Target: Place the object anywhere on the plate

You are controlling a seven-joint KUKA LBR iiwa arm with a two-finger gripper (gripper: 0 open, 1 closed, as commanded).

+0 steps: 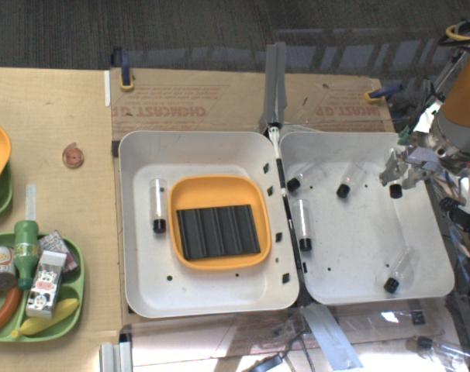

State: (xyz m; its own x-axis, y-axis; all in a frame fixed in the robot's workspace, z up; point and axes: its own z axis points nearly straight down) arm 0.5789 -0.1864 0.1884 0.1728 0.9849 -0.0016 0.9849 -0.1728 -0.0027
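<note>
Two white bins sit side by side on the bench. Left bin: orange plate (219,231) bearing a dark ridged block (218,232). Gripper (398,178), far right; grip state indiscernible, well apart from block.

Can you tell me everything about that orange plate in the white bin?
The plate is a rounded square, orange-yellow, and looks like smooth plastic with a raised rim. It lies flat in the middle of the left bin. A dark grey ribbed slab sits on it, covering most of its centre and leaving the rim bare. A clear tube with a black cap lies in the bin close beside its left edge. I cannot tell if they touch.
</note>
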